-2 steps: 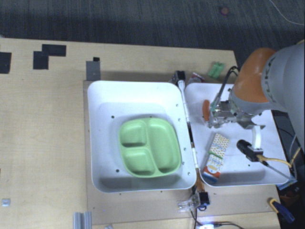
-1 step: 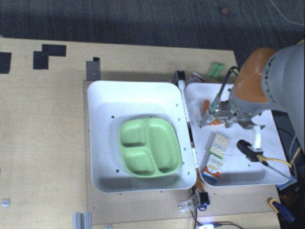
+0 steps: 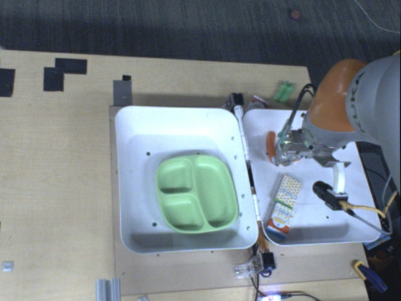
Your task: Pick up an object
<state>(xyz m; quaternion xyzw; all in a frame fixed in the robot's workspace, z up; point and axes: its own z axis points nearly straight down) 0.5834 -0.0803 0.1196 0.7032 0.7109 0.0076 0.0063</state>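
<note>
The right bin [image 3: 351, 168] holds a small red-orange object [image 3: 270, 144] near its left wall. My gripper [image 3: 286, 153] hangs low over the bin just to the right of that object, close to it or touching it. Nothing is visibly between its fingers. Further toward the front lies a pale-yellow dotted packet [image 3: 289, 190]. A small white carton [image 3: 281, 218] with an orange and blue end lies at the packet's lower end. In the left bin [image 3: 131, 168] rests a green divided plate [image 3: 197, 192].
A green item [image 3: 283, 93] lies on the bench behind the right bin. A ridge [image 3: 247, 168] separates the two bins. The arm's grey body and orange band [image 3: 335, 102] overhang the right bin's back right part. Wooden bench surrounds the bins.
</note>
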